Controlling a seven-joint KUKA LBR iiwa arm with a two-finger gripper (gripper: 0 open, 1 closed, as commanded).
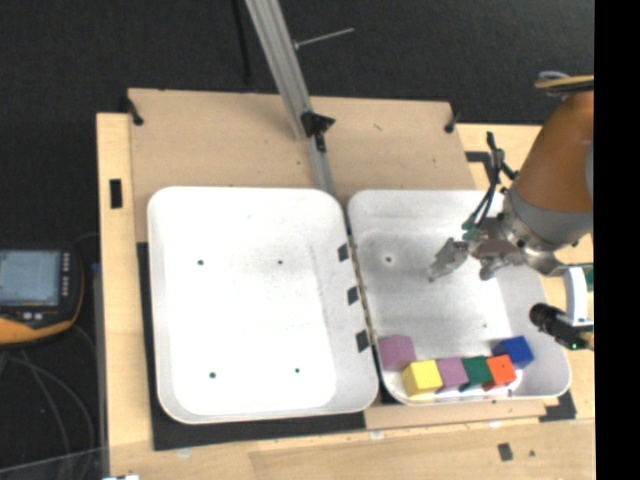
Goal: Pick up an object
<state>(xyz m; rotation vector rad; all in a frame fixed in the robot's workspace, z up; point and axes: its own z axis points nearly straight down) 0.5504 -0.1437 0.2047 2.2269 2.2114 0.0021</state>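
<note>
The gripper (465, 258), fingers apart and gripping nothing, is hovering over the right bin (420, 218); blocks (455, 372) are lying at six o'clock, presumably awaiting pickup.

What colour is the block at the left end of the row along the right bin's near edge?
Yellow: the yellow block shows plainly in the camera view, just below a purple block.

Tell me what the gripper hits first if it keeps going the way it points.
Probably the bare floor of the right bin; the gripper points down-left, away from the blocks. Depth is unclear.
</note>
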